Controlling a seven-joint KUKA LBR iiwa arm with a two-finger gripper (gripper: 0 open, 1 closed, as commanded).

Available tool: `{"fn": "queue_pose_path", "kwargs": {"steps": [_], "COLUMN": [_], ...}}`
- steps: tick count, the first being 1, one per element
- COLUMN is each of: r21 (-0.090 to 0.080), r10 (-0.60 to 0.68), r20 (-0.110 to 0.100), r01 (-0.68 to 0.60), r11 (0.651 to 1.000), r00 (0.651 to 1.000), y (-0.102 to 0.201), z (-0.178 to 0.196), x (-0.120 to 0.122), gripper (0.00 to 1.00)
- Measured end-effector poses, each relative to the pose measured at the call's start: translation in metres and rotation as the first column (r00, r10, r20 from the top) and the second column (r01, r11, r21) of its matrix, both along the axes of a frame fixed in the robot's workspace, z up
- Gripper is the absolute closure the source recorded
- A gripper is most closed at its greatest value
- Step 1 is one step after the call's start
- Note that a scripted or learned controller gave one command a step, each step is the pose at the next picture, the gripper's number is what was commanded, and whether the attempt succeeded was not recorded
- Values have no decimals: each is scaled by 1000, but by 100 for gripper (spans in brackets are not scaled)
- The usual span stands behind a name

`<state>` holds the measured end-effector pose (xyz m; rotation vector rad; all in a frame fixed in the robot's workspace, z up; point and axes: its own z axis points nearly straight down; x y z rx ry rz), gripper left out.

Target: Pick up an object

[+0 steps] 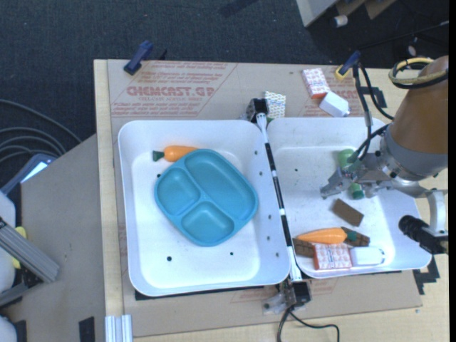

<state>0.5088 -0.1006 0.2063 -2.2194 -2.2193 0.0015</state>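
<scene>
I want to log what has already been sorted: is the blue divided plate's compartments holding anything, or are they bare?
Bare. The blue divided plate in the left bin shows plain blue in all three compartments; the carrot lies beside its upper rim.

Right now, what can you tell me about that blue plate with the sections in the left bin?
The blue plate is a smooth, glossy tray that looks like plastic, with rounded corners and three recessed compartments split by raised ridges. It lies flat and right side up, turned at a slant, near the middle of the left bin. Its compartments hold nothing. A toy carrot lies along its upper left edge, seemingly touching the rim. The gripper is over in the right bin, well apart from it.
</scene>
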Motion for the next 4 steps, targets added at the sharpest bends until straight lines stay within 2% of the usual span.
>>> {"fn": "queue_pose_path", "kwargs": {"steps": [1,2,3,4], "r21": [0,0,-1,-3], "r10": [-1,0,0,1], "r20": [0,1,2,4], "r01": [1,0,0,-1], "r11": [1000,1000,1000,1000], "r00": [1000,1000,1000,1000], "y": [-67,-62,-62,-99], "z": [-53,-122,-112,-85], "x": [13,26,26,91], "gripper": [0,0,100,100]}}
